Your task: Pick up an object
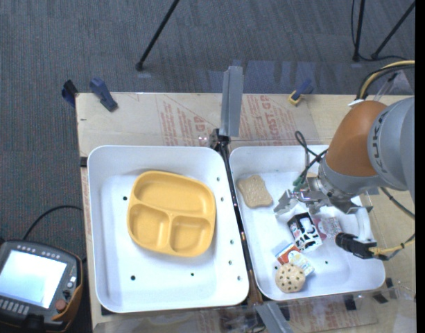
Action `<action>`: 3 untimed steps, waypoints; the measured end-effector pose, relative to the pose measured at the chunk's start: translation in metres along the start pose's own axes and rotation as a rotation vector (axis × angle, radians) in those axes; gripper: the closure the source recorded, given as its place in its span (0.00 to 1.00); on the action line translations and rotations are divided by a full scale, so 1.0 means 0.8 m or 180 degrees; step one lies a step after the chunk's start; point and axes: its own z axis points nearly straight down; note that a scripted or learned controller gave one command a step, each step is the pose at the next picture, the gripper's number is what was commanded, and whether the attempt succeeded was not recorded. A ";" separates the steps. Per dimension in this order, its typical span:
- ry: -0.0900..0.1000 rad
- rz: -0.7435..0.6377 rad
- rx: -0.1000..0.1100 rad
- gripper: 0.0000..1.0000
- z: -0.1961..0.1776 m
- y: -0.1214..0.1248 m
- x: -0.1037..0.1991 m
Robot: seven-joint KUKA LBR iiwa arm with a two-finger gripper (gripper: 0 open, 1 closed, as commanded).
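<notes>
Arm (378,148) entering from the right edge, its grey body and orange band bent down over the right-hand white bin (264,159). Gripper (304,207) hangs low over the bin's middle, directly above a small black-and-white carton (306,230); whether it is spread or closed cannot be told, since the wrist hides it from this angle.

Carton: a short box printed in black and white patches, lying flat on the bin floor, long axis running from upper left to lower right. Just below it lies a small white packet with orange and red print (295,257), and touching that, a round chocolate-chip cookie (290,278). A tan slice of bread (254,190) rests near the bin's left wall, long axis roughly up-down.

Left bin (101,220) bears a yellow three-compartment plate (172,212).
</notes>
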 end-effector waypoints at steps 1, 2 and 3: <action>0.0004 0.0003 0.0010 0.00 0.001 -0.082 0.006; 0.0008 0.0041 0.0013 1.00 -0.010 -0.083 0.002; 0.0002 -0.0001 -0.0009 1.00 -0.091 -0.129 0.056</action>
